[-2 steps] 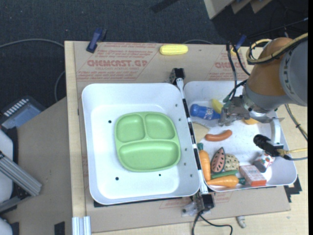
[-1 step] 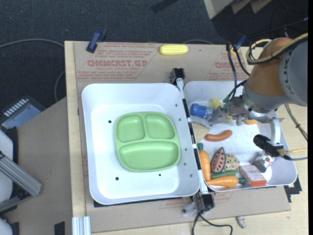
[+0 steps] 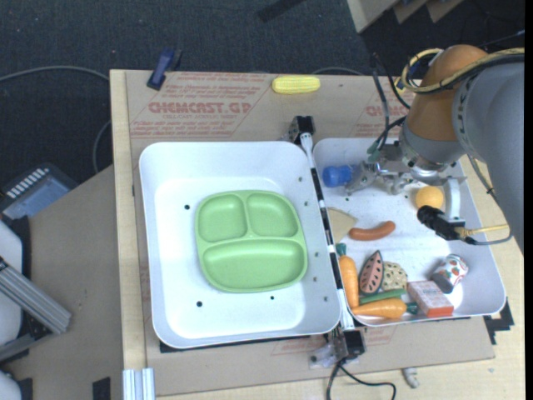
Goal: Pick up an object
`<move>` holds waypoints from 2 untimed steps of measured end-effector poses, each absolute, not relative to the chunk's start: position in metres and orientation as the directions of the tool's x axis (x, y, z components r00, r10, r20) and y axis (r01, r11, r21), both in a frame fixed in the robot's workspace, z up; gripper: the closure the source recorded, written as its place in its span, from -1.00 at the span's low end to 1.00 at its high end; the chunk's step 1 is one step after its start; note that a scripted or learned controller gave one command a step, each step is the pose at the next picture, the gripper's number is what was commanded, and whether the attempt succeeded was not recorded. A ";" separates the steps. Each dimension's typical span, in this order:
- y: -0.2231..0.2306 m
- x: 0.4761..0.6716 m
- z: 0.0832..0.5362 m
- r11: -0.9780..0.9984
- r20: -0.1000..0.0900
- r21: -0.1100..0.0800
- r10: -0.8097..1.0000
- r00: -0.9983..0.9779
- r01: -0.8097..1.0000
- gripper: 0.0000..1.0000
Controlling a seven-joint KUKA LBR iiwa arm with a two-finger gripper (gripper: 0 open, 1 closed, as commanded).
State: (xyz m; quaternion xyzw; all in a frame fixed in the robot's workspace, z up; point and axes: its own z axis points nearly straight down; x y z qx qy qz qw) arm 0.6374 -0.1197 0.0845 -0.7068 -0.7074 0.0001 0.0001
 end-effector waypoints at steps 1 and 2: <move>-0.165 0.544 0.084 -0.002 -0.001 -0.001 1.000 0.002 1.000 -1.00; -0.137 0.622 0.085 0.001 0.000 0.001 1.000 -0.001 1.000 -1.00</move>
